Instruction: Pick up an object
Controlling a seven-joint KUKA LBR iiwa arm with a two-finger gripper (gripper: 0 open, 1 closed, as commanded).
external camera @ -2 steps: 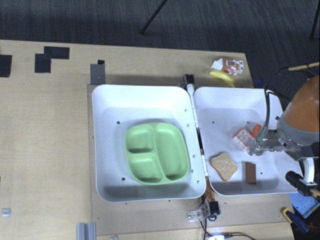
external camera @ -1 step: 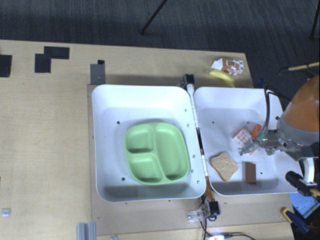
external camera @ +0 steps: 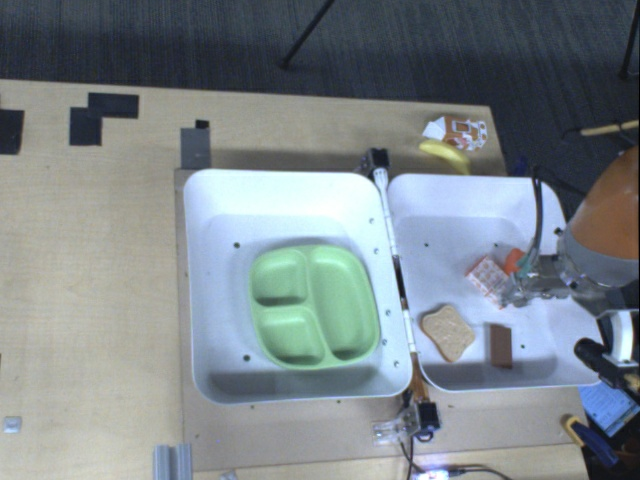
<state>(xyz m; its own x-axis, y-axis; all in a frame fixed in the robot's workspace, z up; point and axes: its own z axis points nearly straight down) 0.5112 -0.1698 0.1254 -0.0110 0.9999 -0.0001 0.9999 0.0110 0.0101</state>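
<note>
Bread slice [external camera: 447, 332] and brown block [external camera: 500, 345] lie near right bin [external camera: 440, 203] front edge. Pincer [external camera: 520, 290] sits over a red-white packet [external camera: 487, 277] mid-bin; blurred, can't tell its state. Green tray [external camera: 313, 305] fills left bin [external camera: 215, 268]. Arm cut off at right.

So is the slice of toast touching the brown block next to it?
Apart. The camera view shows bare white bin floor between the toast and the brown block.

- Divided plate [external camera: 314, 306]: pale green
- Bins [external camera: 283, 196]: white
- Bread slice [external camera: 448, 332]: tan
- Small block [external camera: 500, 345]: brown
- Packet [external camera: 488, 276]: red-and-white pattern
- Bench [external camera: 90, 298]: light wood
- Arm [external camera: 608, 230]: grey, orange band
</note>
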